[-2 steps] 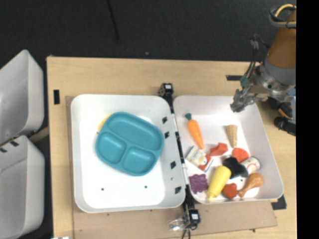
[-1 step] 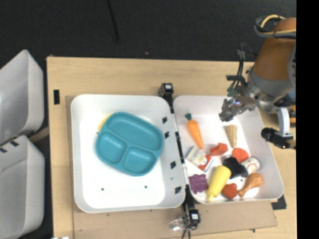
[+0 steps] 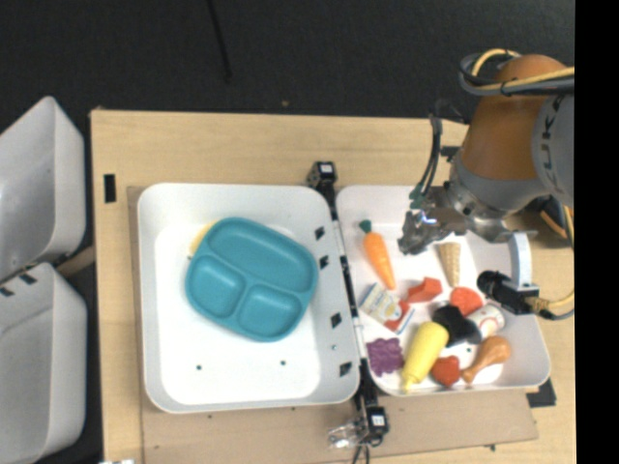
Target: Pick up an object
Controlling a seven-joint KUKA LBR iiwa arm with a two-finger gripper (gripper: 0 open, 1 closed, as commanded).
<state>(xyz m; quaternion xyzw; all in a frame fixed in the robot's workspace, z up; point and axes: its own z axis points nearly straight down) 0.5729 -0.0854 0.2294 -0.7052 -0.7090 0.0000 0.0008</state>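
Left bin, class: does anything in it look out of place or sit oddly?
Yes. The blue divided tray lies at a slant in the left bin, not square with its walls. A yellow thing peeks out from beneath the tray's upper left edge, mostly hidden, so what it is cannot be told.

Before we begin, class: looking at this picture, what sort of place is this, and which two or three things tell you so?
Probably a robot lab test bench: a grey and orange arm reaches over two white bins on a wooden bench, one holding toy food such as a carrot.
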